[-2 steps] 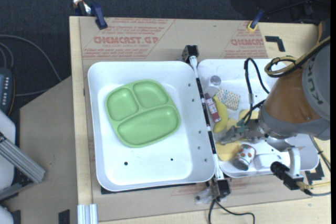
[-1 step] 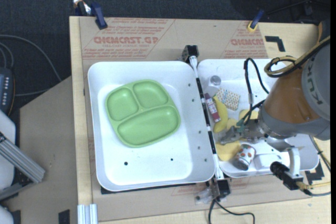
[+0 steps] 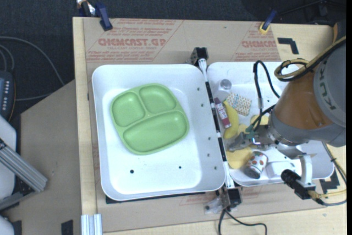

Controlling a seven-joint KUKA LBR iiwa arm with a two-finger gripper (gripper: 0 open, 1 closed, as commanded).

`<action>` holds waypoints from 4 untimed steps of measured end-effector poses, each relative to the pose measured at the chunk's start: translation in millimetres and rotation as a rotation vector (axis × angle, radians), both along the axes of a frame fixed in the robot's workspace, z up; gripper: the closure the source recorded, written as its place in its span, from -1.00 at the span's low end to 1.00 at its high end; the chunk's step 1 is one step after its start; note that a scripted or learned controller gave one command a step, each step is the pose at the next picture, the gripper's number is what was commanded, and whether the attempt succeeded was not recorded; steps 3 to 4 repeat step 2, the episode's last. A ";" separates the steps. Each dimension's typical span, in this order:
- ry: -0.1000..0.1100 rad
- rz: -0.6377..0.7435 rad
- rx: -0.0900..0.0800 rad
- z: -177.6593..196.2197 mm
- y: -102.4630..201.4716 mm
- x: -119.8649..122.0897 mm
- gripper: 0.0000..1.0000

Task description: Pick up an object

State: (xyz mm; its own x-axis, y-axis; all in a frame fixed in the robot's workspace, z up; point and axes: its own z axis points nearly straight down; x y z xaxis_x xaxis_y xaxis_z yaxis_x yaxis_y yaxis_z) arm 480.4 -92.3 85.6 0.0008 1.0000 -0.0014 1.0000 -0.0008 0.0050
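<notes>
Arm low over the right shallow white bin point(image 3: 242, 70)
The two-finger gripper point(image 3: 242, 141) sits among a yellow banana-shaped toy point(image 3: 235, 124) and other small items; its grip can't be told. The green 3-compartment plastic plate point(image 3: 149, 118) lies in the left shallow white bin point(image 3: 110, 173).

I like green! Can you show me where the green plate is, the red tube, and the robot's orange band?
green plate point(image 3: 149, 118), camera view, its big lower compartment.
red tube point(image 3: 222, 112), camera view, middle of its body.
orange band point(image 3: 300, 100), camera view, its broad front.

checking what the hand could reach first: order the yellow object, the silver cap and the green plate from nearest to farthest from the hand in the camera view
From the hand, low in the right bin:
1. Yellow object, just beside it in the right bin.
2. Silver cap, near the right bin's top edge.
3. Green plate, across the divider in the left bin.
</notes>
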 end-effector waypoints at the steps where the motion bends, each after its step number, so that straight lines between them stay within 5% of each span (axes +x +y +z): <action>1: 0.005 0.002 0.001 -1.0 -8.9 81.3 -1.00; 2: 0.004 0.003 -0.001 8.8 -8.8 81.6 1.00; 4: 0.004 0.003 -0.001 8.8 -8.8 81.6 1.00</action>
